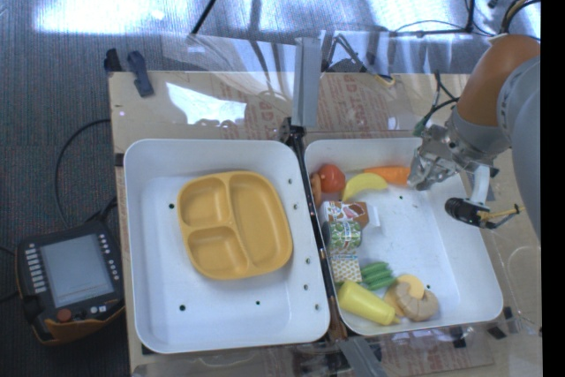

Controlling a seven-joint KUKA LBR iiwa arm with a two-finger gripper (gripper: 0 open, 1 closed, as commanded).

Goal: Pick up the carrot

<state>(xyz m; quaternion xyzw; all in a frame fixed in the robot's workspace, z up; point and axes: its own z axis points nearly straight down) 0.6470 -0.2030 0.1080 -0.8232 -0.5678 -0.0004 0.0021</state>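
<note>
My gripper point(425, 175) hangs over the right bin point(441, 278), fingers apart, tips just beside the carrot point(387, 175), which lies near the bin's back wall next to a banana point(364, 184) and tomato point(331, 178); nothing held.

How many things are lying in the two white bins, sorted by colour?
Orange: 1, the carrot
Red: 1, the tomato
Yellow: 3, the divided plate, the banana, the bottle
Green: 1, the pea pods
Tan: 1, the bread roll
Printed packets: 2, the larger, the smaller
Total: 9
</note>
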